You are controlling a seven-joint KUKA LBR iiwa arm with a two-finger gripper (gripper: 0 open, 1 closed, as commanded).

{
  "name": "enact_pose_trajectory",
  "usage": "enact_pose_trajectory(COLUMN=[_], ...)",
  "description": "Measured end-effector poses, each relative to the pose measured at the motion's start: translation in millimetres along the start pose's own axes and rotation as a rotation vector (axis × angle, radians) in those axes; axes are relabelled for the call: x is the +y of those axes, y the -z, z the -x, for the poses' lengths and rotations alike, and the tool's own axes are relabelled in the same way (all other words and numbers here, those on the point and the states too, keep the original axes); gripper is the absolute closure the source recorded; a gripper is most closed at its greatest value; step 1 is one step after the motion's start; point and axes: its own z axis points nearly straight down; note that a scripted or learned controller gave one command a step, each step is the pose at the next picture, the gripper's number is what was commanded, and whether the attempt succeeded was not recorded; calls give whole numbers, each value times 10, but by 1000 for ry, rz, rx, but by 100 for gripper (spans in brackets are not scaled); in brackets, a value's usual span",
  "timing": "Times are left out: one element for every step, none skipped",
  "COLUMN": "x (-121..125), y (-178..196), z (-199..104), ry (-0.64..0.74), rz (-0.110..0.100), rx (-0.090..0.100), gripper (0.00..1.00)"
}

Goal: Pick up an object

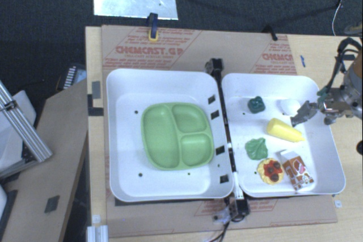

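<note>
Currently I see the gripper (302, 115) over the right bin (324, 150), just right of the yellow wedge (285, 130); whether released or clenched, I cannot tell.

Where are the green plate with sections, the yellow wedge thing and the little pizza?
Green plastic divided plate (176, 136), camera view, middle of the plate.
Yellow wedge-shaped toy (284, 130), camera view, middle of its body.
Small round toy pizza (270, 170), camera view, its red topping.

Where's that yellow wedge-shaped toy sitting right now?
The yellow wedge-shaped toy lies in the right white bin, toward its right side, just below the gripper and above the green leafy toy.
</note>
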Motion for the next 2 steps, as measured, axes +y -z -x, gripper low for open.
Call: enact_pose_trajectory(x=[20, -14], y=[55, -566], z=[-4, 2], ry=[3, 1], rz=[11, 6], rx=[-3, -1], gripper=[0, 0])
